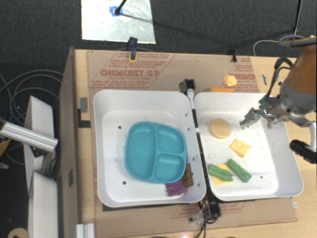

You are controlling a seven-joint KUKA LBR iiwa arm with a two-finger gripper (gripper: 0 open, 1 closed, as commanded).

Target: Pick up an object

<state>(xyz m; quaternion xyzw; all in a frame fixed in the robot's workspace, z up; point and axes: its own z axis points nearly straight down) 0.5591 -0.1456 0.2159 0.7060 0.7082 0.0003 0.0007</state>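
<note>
Teal divided plate lying in left bin, purple piece touching its near edge. Right bin holding tan round disc, yellow wedge, green sticks: all likely light, stiff plastic. Disc looking easiest, pinch across rim. Gripper hovering just right of disc, jaws spread, grasping nothing.

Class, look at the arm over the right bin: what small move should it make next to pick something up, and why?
Probably shift the gripper slightly further into the right bin and lower it over the round tan piece. That piece lies nearest the gripper, flat on the bin floor and apart from the yellow wedge and the green pieces, so nothing crowds it.
</note>
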